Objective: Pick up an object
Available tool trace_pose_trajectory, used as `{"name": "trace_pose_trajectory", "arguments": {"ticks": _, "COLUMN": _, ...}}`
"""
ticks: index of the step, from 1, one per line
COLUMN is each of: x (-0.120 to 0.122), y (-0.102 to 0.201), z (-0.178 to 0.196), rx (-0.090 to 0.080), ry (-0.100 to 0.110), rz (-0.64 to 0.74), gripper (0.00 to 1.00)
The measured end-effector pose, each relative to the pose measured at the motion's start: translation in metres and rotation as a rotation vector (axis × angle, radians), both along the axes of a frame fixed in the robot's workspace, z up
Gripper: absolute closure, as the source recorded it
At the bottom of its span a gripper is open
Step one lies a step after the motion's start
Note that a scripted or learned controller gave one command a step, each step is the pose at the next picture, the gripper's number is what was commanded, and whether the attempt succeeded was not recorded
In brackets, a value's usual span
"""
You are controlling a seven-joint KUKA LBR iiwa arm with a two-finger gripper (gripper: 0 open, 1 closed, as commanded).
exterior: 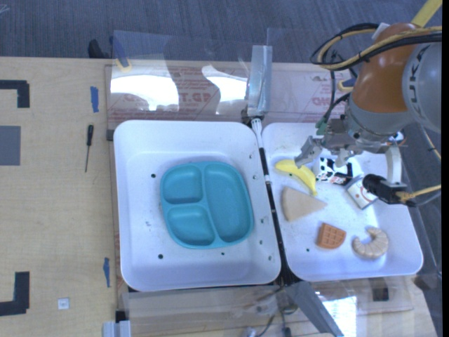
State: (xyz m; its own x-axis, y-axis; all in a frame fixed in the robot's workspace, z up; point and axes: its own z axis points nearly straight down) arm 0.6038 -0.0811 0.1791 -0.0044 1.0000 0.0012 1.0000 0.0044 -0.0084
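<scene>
Bright, even overhead light, with strong white glare on the clear panel [175,90] behind the bins, soft shadows, and perhaps slight overall blur.

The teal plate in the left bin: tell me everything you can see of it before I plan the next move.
The teal plate is a rounded-square divided dish, looks like matte plastic, with three compartments: two smaller ones on the view's left side, one long one on the right. It lies flat, right way up, slightly rotated, near the middle of the left bin. Nothing lies in its compartments, and nothing touches it but the bin floor. The hand is over the right bin, well apart from it.
</scene>
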Motion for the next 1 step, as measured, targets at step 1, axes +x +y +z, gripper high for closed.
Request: {"name": "trace_pose_trajectory", "arguments": {"ticks": 1, "x": -0.0027, "y": -0.02, "z": -0.065, "rx": -0.007, "ry": -0.038, "rz": -0.002, "gripper": 0.0}}
